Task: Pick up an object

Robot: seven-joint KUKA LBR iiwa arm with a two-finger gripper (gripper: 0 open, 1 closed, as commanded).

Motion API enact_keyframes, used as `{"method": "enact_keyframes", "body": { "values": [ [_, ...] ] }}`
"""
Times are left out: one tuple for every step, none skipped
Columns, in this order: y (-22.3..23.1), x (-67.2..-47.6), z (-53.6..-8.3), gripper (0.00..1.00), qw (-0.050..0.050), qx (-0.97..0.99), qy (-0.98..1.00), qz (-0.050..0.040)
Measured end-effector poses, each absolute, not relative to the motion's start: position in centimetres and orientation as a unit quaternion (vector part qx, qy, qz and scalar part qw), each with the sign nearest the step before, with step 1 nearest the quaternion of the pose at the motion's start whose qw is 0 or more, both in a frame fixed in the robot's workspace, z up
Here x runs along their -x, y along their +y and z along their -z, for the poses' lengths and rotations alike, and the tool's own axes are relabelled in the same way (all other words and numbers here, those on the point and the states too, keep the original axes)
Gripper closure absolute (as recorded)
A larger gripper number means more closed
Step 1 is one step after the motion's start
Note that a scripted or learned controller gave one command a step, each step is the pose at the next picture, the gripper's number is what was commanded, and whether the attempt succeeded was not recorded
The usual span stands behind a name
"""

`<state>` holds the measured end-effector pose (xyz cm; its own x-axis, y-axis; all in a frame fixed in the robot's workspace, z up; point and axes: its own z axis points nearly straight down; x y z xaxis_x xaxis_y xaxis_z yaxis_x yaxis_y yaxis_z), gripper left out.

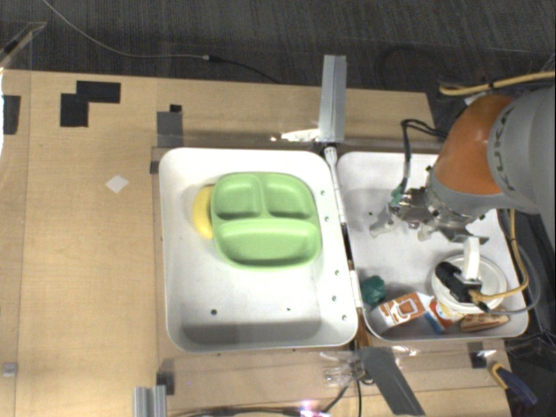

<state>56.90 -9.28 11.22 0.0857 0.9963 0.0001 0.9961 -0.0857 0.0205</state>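
My gripper (410,215) hangs over the middle of the right bin (369,181), under the grey arm with its orange band, and nothing shows between its fingers. Along that bin's front edge lie a small teal object (373,288), a brown and orange carton (405,309), a white round cup (453,301) and a brown flat piece (483,322). All of them sit nearer the front than the gripper. In the left bin (252,311) a green divided plate (263,218) lies on top of a yellow object (201,213), which peeks out at its left.
A metal post (333,102) stands behind the seam between the two bins. The bins' inner walls meet at the centre. Black markers (89,101) are stuck on the wooden bench at the far left. The arm's bulk covers the right bin's right side.
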Motion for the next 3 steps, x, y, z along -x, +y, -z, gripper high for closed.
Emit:
{"method": "enact_keyframes", "body": {
  "values": [
    [-8.5, -59.8, -8.8, 0.0, 0.003, -0.684, 0.73, -0.0026],
    [-8.5, -60.0, -10.1, 1.0, 0.007, -0.684, 0.73, -0.0047],
    [-8.5, -60.0, -10.1, 0.0, 0.007, -0.684, 0.73, -0.0046]
  ]
}}
